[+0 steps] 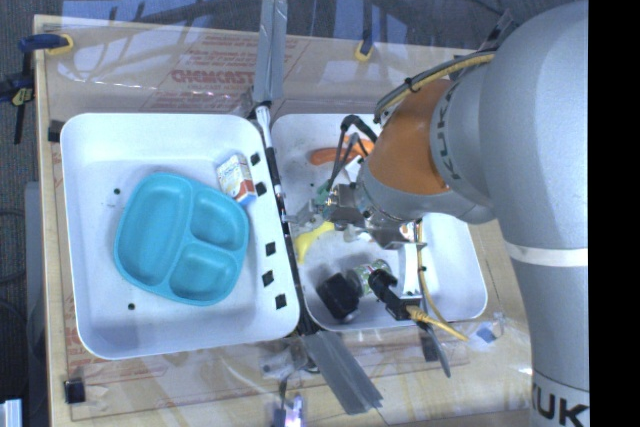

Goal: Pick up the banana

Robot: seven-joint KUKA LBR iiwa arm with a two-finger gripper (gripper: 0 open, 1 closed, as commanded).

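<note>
Grey arm [520, 135] is seen nearest the lens, over the right bin [470, 300]. Claw [345, 215] sits low by the banana [312, 237]; jaw state can't be told. Blue tray [180, 237] & small carton [235, 177] are held in left bin [85, 215].

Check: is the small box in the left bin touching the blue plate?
Touching, as far as the camera view shows: the small box overlaps the upper right rim of the blue plate in the left bin, with no white gap between them.
</note>
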